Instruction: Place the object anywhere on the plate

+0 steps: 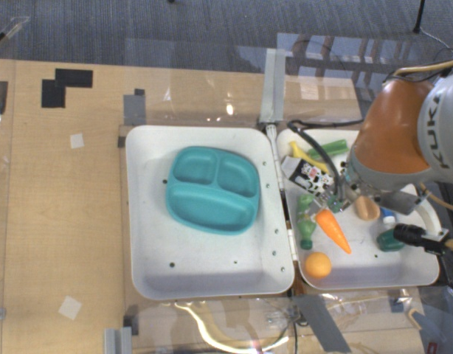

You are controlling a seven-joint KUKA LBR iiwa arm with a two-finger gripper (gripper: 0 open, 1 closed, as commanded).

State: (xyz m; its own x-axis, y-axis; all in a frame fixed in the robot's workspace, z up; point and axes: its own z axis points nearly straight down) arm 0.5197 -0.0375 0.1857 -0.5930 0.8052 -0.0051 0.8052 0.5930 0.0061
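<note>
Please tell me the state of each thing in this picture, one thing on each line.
Teal divided plastic plate: flat in the left white bin, nothing on it.
Orange toy carrot: lying in the right white bin, tip toward the front.
Round orange ball: resting by the front wall.
Gripper: low over the toys.

A: Plate (212,190) status?
B: Teal, 3 compartments, flat in left bin (149,257), tilted a bit diagonally. Well left of the gripper (336,192), nothing on it.
A: Objects?
B: Right bin (374,275). Carrot (334,231) just below the gripper, tip pointing away to lower right. Orange ball (318,265) further below. Can't tell which obj is the target.
</note>
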